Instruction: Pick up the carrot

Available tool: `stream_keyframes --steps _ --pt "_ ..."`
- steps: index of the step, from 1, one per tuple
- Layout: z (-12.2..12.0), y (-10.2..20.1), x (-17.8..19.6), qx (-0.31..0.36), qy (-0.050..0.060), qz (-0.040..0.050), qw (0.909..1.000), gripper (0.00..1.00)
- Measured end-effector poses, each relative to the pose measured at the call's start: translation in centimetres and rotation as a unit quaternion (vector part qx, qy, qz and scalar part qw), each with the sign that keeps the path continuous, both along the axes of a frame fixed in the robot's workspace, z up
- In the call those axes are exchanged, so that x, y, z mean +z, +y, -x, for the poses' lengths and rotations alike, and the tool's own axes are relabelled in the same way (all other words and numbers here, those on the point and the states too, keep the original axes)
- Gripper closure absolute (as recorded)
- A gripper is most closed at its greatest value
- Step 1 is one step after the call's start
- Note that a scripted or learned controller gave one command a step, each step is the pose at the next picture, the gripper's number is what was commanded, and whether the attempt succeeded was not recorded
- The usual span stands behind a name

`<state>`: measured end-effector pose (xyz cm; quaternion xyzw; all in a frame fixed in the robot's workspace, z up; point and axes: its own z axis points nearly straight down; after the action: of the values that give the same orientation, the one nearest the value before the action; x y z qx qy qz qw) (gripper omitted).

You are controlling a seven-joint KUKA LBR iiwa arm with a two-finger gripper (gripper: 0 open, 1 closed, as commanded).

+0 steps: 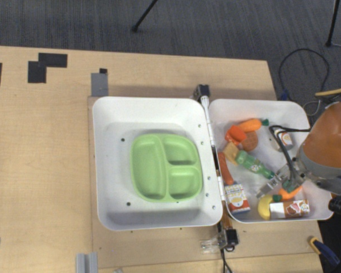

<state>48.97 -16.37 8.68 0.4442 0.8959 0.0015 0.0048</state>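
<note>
End effector sat low in the right bin; you could not tell its grip state. Carrot, one seen, lay well beyond it toward the bin's far side, beside an orange piece. Come straight down over its middle, clear of neighbours. Two bins, one green tray.

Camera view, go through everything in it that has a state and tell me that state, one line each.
Carrot: lying flat at the right bin's far end, untouched.
Gripper: low in the right bin's near end, over a small orange item; finger state unclear.
Green bottle: lying on its side mid-bin.
Green divided plate: flat in the left bin, compartments bare.
Juice carton: lying by the near left wall.
</note>
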Motion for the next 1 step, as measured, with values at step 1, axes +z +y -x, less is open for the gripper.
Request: stream_keyframes --steps 1 --pt "0.0 0.0 0.0 0.0 0.0 0.0 1.0 0.0"
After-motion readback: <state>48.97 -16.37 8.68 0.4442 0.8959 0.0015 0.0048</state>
